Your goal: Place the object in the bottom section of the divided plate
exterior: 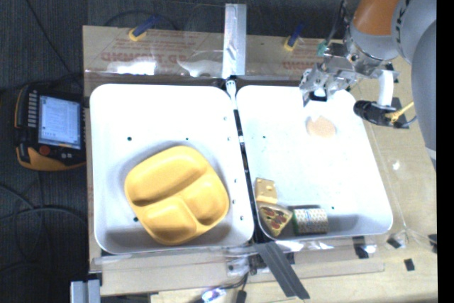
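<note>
a: where's the gripper [317, 91] now?

b: over the far edge of the right shallow white bin [355, 174], just beyond the flat round pinkish-tan piece [322, 127]. nothing sits between its fingers, and from up here i cannot tell how far apart they stand.

a: and the target?

b: the yellow divided plastic plate [177, 193] lies in the left shallow white bin [113, 124], well apart from the arm. its two small sections face the near edge, the big one lies on the far side.

a: which object would it take?

b: my guess is the pinkish-tan piece, being nearest. it looks thin and flat, so the gripper should come straight down and centred, pinch low across it, then lift clear of the rail between the bins before crossing over.

a: count things for me.

b: two bins on the bench [397, 152], one plate, one pinkish piece. at the near edge of the right bin: one gold-coloured block [264, 188], one pizza-slice toy [274, 219], one dark glittery cylinder [310, 220]. one teach pendant [51, 126] off to the left.
</note>
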Controlling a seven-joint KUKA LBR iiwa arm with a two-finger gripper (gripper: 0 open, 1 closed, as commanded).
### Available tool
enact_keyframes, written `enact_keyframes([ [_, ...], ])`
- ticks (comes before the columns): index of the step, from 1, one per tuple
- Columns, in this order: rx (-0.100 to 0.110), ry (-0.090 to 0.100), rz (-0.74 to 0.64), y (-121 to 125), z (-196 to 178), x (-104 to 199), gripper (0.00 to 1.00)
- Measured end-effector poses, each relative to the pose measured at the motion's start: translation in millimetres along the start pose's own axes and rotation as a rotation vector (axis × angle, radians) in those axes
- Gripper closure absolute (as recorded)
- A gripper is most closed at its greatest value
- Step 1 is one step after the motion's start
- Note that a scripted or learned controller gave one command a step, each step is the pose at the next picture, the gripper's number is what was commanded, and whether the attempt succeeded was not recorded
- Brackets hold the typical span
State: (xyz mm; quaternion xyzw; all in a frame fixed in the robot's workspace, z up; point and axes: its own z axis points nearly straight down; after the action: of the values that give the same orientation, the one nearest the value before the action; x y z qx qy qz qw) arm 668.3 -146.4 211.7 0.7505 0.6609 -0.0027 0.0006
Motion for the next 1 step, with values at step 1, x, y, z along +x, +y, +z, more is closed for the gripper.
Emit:
enact_keyframes([
  [1, -0.001, 0.0, 0.0, 0.1, -0.4, 0.0, 0.0],
])
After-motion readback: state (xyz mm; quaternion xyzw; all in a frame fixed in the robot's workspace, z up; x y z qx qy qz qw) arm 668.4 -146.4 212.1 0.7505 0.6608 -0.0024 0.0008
